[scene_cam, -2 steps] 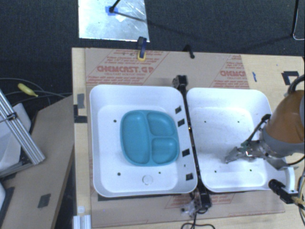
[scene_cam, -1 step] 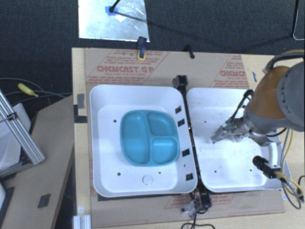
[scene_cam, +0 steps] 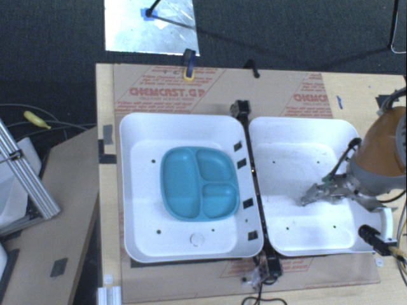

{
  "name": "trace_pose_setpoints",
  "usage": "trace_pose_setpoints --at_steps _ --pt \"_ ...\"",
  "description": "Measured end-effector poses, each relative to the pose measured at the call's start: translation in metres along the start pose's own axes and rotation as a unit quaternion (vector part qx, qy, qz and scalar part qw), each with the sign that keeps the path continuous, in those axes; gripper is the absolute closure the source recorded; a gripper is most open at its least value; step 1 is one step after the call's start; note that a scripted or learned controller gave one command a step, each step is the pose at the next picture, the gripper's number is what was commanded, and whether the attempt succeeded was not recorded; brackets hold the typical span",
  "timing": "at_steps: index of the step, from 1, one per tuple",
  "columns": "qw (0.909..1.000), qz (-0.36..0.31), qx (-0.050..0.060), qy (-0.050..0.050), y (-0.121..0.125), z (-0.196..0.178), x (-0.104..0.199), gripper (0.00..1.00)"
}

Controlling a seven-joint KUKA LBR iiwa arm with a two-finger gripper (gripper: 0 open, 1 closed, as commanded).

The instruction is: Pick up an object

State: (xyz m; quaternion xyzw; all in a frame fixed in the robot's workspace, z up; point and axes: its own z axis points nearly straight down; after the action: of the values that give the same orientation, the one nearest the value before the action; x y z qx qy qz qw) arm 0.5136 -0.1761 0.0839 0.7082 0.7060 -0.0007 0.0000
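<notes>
We are seeing the gripper (scene_cam: 308, 199) reaching low over the right bin (scene_cam: 299, 234). A blue divided plate (scene_cam: 198, 183) is lying in the left bin (scene_cam: 140, 234). We cannot tell how its jaws are standing.

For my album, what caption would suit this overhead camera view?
Robot arm's gripper low over the right bin, while a blue divided plate lies in the left bin.

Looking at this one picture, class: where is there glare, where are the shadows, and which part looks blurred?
Camera view: the foil sheet at the top glares in bright patches; the teal divided plate is evenly lit with only a faint shadow at its edge; the gripper looks soft and smeared over the right bin, which has greyish smudges on its floor.
</notes>
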Motion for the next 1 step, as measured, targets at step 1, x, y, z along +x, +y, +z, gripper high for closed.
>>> trace_pose_setpoints --at_steps 1 --pt "1.0 0.0 0.0 0.0 -0.0287 -0.0003 -0.033 0.0"
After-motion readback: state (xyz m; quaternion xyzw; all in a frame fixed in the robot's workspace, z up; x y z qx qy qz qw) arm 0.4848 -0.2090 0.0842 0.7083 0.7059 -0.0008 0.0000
